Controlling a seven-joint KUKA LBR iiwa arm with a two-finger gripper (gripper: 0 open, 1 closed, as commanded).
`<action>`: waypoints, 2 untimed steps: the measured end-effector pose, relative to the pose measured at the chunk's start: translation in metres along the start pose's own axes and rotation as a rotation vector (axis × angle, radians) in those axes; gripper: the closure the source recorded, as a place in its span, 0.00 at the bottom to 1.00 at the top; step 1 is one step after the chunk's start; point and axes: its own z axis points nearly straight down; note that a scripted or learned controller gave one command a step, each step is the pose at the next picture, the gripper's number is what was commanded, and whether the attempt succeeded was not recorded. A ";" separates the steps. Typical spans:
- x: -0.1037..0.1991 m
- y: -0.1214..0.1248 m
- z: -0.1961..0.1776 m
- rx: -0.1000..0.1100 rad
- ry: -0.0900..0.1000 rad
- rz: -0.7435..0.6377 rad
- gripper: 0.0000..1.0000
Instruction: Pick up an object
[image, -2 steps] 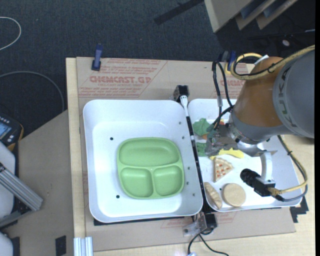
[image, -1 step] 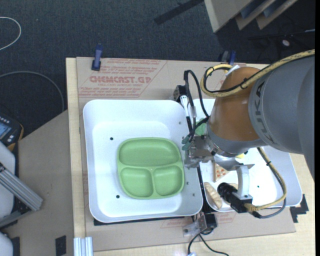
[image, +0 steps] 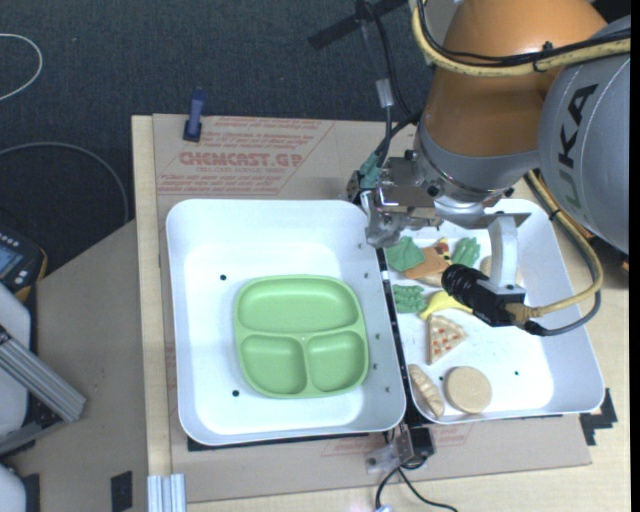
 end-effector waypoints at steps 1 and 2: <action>-0.003 -0.003 -0.001 0.018 -0.006 0.006 1.00; 0.065 -0.021 0.068 0.030 -0.005 0.001 1.00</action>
